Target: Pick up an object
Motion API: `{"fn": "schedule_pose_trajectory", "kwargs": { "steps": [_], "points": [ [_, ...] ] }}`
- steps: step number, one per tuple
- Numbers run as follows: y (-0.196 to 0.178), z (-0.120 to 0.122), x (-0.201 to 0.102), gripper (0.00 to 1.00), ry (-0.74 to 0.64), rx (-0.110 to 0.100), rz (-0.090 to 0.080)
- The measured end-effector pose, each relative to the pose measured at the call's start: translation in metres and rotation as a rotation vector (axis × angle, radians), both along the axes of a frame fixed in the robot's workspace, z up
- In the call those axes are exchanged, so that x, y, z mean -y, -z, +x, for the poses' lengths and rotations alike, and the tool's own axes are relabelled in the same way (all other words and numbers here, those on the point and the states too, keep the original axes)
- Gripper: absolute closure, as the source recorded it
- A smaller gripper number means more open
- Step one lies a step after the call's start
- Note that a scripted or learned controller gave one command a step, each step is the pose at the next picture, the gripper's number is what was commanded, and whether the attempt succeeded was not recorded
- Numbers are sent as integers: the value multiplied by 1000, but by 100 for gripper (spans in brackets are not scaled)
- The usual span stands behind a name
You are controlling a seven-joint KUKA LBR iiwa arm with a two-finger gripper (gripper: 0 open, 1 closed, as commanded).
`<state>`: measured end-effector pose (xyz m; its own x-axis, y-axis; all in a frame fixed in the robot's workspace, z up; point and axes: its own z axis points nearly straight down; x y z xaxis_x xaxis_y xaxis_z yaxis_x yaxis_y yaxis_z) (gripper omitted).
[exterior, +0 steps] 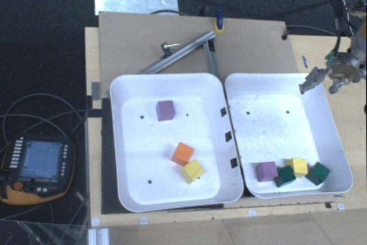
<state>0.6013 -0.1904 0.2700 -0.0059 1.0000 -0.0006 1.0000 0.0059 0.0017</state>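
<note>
1. Above the upper right corner of the right bin (324, 123), the jaws (322, 80) hung spread apart, two fingers splayed with nothing between them. They sat high over the rim, probably because no target had yet been approached.
2. The right bin served as landmark: against its near wall lay a row of four blocks, a purple block (266, 170) at the row's left end, a dark green block (284, 175) touching it, a yellow block (299, 166) beside that, and a second green block (318, 172) at the corner. Clustered so tightly, they would likely leave little room for fingers to slip down either side.
3. To the left of the right bin, touching it along the shared edge, the left bin (123, 123) held three blocks: a purple cube (165, 110) alone toward its far side, and an orange cube (182, 153) touching a yellow cube (192, 170) nearer the front.
4. Any of these would satisfy the task; none was lifted. The lone purple cube looked the easiest pick, though it lay well apart from the jaws.
5. Both bins rested on the counter (252, 37), with a metal rod (178, 54) lying behind the left bin.
</note>
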Motion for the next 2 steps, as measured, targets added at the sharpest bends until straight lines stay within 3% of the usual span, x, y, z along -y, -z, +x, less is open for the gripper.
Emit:
{"fn": "schedule_pose_trajectory", "kwargs": {
  "steps": [1,2],
  "points": [
    [0,0,0,0,0,0,0],
    [53,-8,-6,0,2,-4,1]
  ]
}}
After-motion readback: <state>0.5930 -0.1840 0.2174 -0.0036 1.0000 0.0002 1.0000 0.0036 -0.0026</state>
